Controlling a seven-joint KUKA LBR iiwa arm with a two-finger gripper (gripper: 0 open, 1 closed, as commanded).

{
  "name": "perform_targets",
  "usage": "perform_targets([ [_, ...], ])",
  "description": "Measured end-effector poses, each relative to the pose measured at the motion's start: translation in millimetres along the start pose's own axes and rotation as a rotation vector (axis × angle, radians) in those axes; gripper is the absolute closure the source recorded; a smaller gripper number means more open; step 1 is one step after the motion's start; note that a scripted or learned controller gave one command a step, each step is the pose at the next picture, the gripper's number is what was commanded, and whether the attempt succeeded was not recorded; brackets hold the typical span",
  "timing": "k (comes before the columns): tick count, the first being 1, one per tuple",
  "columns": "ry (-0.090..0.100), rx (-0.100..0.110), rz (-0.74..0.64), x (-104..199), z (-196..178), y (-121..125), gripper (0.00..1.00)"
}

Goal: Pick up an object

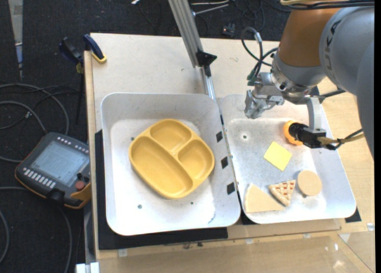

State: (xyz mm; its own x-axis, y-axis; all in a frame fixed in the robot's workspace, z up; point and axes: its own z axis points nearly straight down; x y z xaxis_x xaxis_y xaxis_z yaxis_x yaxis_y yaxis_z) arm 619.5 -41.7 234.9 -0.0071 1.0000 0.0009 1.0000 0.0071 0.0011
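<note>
Hovering above the far corner of the arm-side bin point(253, 164), beside the wall it shares with the other bin point(119, 146), the tool point(256, 108) carries nothing that I can see. Whether it is wide or narrow I cannot tell from this slanted view.

The closest things to take are two. A yellow square point(277, 155) lies flat near the middle of this bin, from the tool toward the near edge and a little toward the arm's side. It is turned like a diamond, so it has no long axis to follow. An orange piece point(290, 132) sits closer to the far edge, more to the arm's side.

Along the near edge lie a pale wedge point(259, 199), a waffle slice point(284, 191) touching it, and a round disc point(309, 183). A yellow plate point(171, 157) lies in the other bin.

I judge that no grasp is made yet. The tool must first travel to the square and then go down.
</note>
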Motion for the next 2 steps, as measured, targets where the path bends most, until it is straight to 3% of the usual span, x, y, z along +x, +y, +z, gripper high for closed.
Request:
perform_targets([
  [2, 0.001, 0.0, -0.002, 115.0, 16.5, 17.0, 1.0],
])
